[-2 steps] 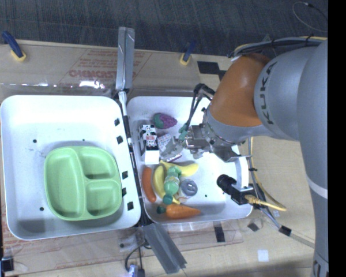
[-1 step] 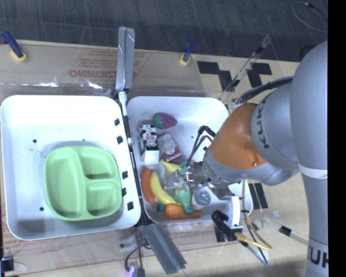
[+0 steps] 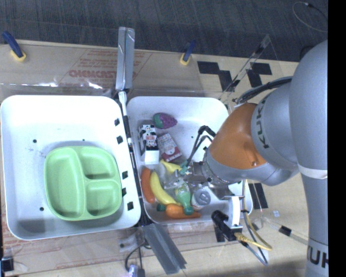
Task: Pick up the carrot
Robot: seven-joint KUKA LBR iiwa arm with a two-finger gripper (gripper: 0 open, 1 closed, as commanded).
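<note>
My gripper (image 3: 181,184) hangs low in the right bin (image 3: 219,105). The carrot (image 3: 146,184) lies beside the banana (image 3: 160,188), by the left wall. I should slide left first, then drop straight down.

Carrot (image 3: 146,185) lies just left of banana (image 3: 160,190) in right bin (image 3: 179,103).

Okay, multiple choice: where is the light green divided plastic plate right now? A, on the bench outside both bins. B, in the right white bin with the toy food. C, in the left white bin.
C: the light green divided plastic plate lies flat on the floor of the left white bin, apart from the toy food.
</note>
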